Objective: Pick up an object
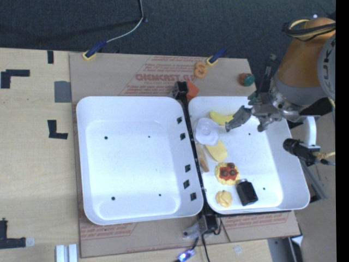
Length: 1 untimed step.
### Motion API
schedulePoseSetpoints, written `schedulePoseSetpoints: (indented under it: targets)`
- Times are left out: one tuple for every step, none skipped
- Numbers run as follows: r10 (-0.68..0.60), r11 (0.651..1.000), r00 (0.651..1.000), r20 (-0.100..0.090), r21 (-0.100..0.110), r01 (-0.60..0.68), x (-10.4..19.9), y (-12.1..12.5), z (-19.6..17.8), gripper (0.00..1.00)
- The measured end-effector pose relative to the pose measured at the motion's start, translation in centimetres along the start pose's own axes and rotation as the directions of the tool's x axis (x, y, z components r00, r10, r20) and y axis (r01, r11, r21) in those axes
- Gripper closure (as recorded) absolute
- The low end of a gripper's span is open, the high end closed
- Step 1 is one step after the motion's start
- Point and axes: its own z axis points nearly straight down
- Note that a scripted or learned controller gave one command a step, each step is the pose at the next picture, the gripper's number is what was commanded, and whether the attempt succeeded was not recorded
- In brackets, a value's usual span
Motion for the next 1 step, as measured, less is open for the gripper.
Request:
schedulePoseSetpoints:
  targets:
    - [0.003, 1.000, 1.000, 0.002, 0.004, -0.003, -5.10, 3.67, 7.45, 0.00]
